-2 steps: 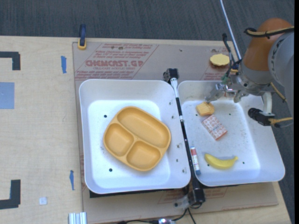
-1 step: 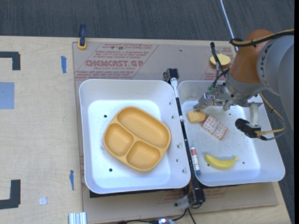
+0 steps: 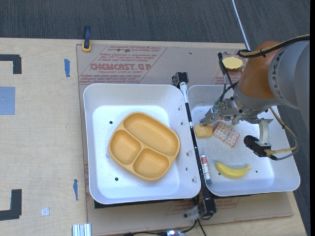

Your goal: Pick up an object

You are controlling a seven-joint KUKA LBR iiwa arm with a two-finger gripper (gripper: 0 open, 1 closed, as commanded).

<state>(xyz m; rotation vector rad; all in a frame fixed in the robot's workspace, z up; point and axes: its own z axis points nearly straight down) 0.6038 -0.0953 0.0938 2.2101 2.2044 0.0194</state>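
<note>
Board (image 3: 123, 63) under bins printed "CHEMCAST"; smaller text unreadable.

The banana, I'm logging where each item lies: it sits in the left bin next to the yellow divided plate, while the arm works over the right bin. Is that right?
Not quite. The banana lies in the right bin, near its front edge, not in the left bin. The yellow divided plate is in the left bin, and the arm does work over the right bin, as the camera view shows.

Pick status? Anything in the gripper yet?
Done: the arm is over the right bin. In hand: the gripper sits low by the waffle and cracker; no grasp visible. Left: grip and lift. The banana lies untouched.
</note>
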